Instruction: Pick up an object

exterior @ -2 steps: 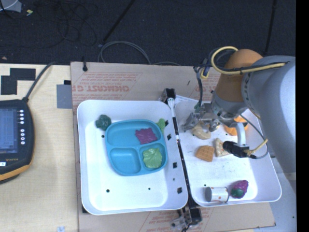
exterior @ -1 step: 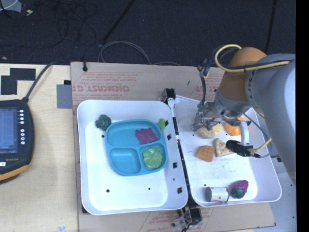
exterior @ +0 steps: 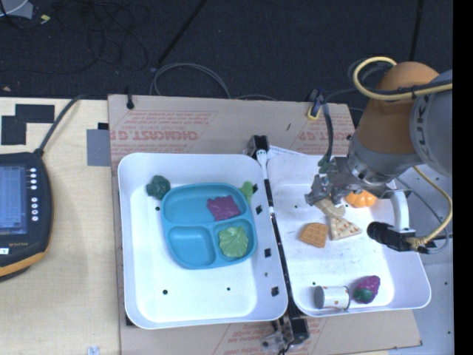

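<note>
From my remote seat I log the gripper (exterior: 330,195) low over the right bin (exterior: 414,291), its metal tip just above a pale wedge-shaped cracker (exterior: 342,228); I cannot tell its state, nor whether it touches anything.

Right bin, glossy white plastic:
- orange piece (exterior: 362,198), smooth, partly hidden beside the wrist
- waffle (exterior: 313,234), round, tan, gridded, just left of the wedge
- small cylinder (exterior: 332,296), white with a grey end, lying on its side near the front wall
- purple piece with green base (exterior: 366,288), beside the cylinder

Left bin (exterior: 140,287):
- blue divided tray (exterior: 188,246), three compartments, holding a magenta piece (exterior: 224,208) and a light green leafy piece (exterior: 233,240)
- dark green lump (exterior: 157,187) at the tray's upper left corner

The cardboard (exterior: 185,128) under the bins bears red print, upside down and unreadable to me.
</note>
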Controlling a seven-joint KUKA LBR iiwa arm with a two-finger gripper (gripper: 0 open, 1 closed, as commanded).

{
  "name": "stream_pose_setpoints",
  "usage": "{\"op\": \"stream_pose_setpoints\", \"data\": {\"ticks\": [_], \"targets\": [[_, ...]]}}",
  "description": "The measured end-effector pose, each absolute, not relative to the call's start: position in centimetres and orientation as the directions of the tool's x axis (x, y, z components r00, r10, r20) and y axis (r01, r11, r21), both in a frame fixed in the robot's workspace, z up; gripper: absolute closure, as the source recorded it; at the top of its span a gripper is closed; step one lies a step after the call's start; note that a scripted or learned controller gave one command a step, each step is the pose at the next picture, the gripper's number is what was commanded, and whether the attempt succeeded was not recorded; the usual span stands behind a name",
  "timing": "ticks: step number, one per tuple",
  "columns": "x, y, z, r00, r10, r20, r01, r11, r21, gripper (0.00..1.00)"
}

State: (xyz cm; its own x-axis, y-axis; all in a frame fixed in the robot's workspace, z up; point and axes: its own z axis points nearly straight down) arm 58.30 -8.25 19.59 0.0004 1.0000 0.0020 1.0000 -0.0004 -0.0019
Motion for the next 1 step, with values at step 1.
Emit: {"op": "stream_pose_setpoints", "data": {"ticks": [1], "targets": [[55.99,-2.13,24.12,-0.005,1.000,0.002,1.000,0.005,0.000,1.00]]}}
